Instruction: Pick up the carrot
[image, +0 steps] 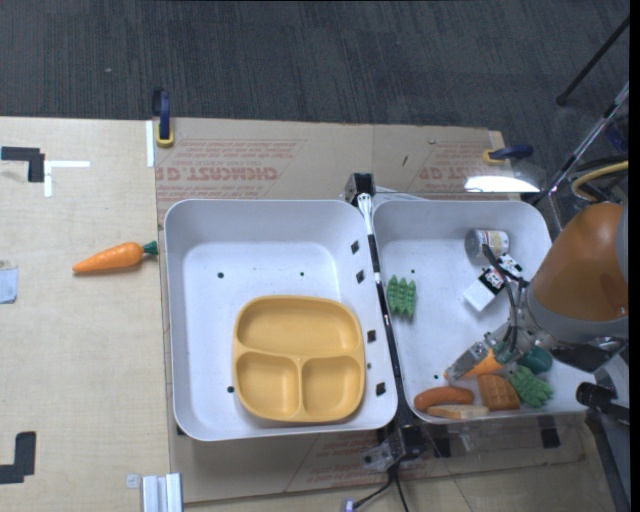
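Observation:
An orange carrot (110, 258) with a green stem end lies on the bare bench left of the left bin (190, 330), outside both bins. My gripper (476, 358) is far from it, low in the front right part of the right bin (440, 225). Its tip sits right against a small orange piece (488, 366) among the toy foods there. I cannot make out whether anything is held.
The left bin holds a yellow divided plate (298, 357). The right bin holds a green ridged piece (401, 297), a silver can (488, 243), a white block (480, 297), a sausage (443, 398), a brown piece (498, 392) and a green broccoli-like piece (530, 386).

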